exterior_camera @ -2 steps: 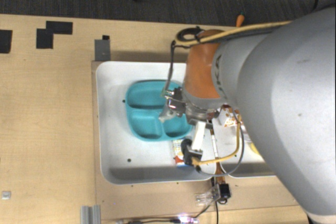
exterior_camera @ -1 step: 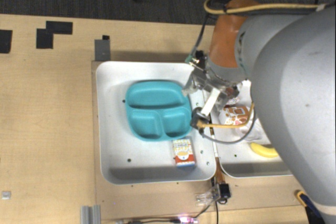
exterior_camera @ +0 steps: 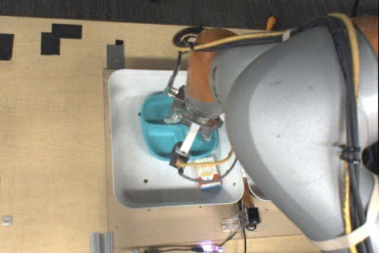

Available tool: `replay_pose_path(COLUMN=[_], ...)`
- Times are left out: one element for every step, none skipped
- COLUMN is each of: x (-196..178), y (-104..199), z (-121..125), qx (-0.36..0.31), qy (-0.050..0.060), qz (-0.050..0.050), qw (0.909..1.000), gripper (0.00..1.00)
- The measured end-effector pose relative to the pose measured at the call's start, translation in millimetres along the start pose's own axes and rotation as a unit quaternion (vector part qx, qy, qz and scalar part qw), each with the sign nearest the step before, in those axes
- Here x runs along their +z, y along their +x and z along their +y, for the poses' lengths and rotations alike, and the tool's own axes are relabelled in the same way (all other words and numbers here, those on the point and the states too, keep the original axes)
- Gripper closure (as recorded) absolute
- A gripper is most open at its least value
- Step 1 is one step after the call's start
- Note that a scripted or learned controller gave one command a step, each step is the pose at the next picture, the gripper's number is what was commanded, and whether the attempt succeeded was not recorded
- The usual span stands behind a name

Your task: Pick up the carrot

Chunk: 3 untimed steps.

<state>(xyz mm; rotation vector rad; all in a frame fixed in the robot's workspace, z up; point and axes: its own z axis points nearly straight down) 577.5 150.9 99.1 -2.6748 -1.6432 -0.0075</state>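
I cannot tell from my feed where the carrot lies. The one carrot-coloured scrap I can make out is a small orange tip (exterior_camera: 270, 22) at the counter's far edge, at about 1 o'clock from the bin, and I cannot identify it. The end effector (exterior_camera: 183, 127) sits low over a teal bowl (exterior_camera: 155, 127) in the middle of the left white bin (exterior_camera: 121, 145); whether it is spread or pressed together I cannot tell. Just beside the bowl, at its 5 o'clock, a small printed carton (exterior_camera: 207, 175) lies on the bin floor. The grey arm (exterior_camera: 290, 127), orange band (exterior_camera: 201, 77) above the wrist, covers everything toward 3 o'clock. The tan counter (exterior_camera: 53, 145) stretches off toward 9 o'clock.
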Motion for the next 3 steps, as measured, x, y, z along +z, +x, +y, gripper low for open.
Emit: replay_pose_path(x=[-90.4,-5.7,5.1], y=[39.4,61.8,100.2], z=[-7.6,-43.0,-0.2], qx=[0.013,-0.136,-0.156], qy=[-0.001,0.003,0.044], qz=[0.001,-0.003,-0.018], qw=[0.9999,0.9907,0.9866], gripper=[0.0,0.0,0.0])
